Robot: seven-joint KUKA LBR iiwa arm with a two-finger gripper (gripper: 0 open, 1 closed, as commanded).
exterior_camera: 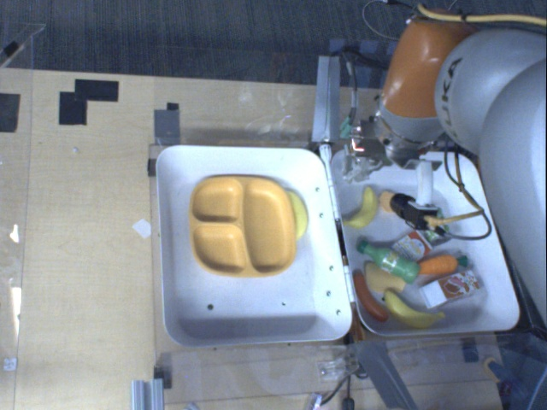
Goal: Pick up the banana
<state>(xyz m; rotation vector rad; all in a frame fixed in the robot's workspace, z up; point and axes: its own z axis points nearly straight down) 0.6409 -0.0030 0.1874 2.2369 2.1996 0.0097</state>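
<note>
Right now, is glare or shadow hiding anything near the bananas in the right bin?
In the camera view, a bright glint sits at the grey arm's wrist above the small yellow banana, blurring detail there; the second yellow banana by the bin's near edge is evenly lit; the shallow white right bin is soft and low-contrast overall, without hard shadows.

Left bin [171, 254]: white, holds a yellow divided tray [244, 225], frame centre.
Right bin [504, 301]: green bottle [389, 260], carrot [438, 266], small carton [450, 289], red sausage [369, 297].
Bench [77, 254]: pale wood, black markers [85, 99] upper left.
</note>
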